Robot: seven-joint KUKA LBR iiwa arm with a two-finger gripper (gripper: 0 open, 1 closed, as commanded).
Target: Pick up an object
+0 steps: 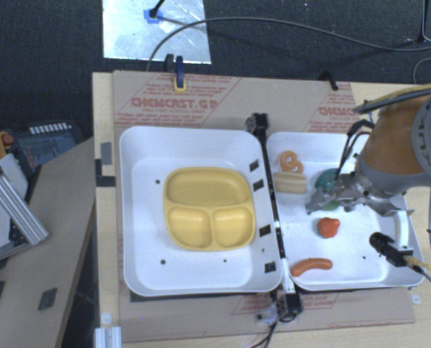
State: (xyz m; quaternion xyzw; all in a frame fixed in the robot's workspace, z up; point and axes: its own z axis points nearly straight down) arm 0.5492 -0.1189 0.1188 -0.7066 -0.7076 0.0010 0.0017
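From my seat the claw (323, 203) sits low in the right bin (350, 251), about the middle of its floor, with the arm (397, 147) coming in over the bin's 3 o'clock rim. I cannot tell from this angle whether the claw is open or closed, and I see nothing that I could call gripped.

Closest to it is a teal object (324, 179), just at the claw's 12 o'clock. It is so near that I cannot say whether they touch. At the claw's 6 o'clock, near but apart from it, lies a red piece (329, 228) on the white floor. At 10 o'clock is a pale bread roll (289, 184), lying flat close to the wall between the bins, and just beyond that, at the roll's 12 o'clock, an orange pretzel (290, 162). An orange sausage (311, 266) lies well apart from the claw at its 6 to 7 o'clock, near the bin's front rim, its length running across the view.

Further out at 9 o'clock is the left bin (143, 194). It holds a yellow divided tray (208, 207) in its middle, with one wide compartment at the 12 o'clock side and two smaller ones at the 6 o'clock side.

Both bins rest on a cardboard sheet (201, 100) with red lettering. A blue clamp (178, 67) grips its far edge at 12 o'clock of the left bin, and past that a shiny foil sheet (154, 20) lies on the dark floor.
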